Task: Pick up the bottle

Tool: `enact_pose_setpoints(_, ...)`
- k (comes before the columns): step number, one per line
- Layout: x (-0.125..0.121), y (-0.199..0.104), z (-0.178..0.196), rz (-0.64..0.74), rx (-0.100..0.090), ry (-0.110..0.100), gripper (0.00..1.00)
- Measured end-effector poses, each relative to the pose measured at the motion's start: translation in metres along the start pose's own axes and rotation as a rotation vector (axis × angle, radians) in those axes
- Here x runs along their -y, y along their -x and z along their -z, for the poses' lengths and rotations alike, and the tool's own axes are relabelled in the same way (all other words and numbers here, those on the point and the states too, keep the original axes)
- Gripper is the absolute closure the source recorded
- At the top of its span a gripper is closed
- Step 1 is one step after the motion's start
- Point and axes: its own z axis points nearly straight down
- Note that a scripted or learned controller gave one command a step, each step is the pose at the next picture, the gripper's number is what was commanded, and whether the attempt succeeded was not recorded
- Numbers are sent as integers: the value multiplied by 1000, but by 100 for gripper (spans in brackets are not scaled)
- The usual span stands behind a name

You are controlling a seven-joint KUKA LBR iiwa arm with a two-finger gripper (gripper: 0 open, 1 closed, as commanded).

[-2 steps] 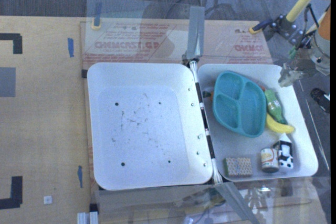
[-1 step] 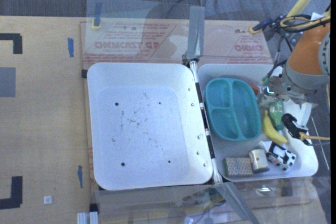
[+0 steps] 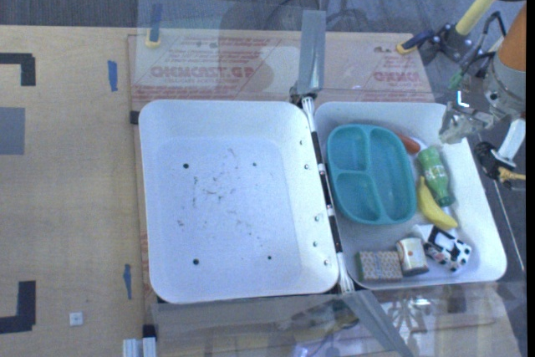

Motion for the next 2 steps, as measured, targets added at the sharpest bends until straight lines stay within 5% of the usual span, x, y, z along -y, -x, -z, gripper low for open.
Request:
enact_pose_setpoints(1, 32, -5, -96, -64, -15, -2, 0)
enact_pose_setpoints(2, 0, -34, 27, -138, 0, -1, 0)
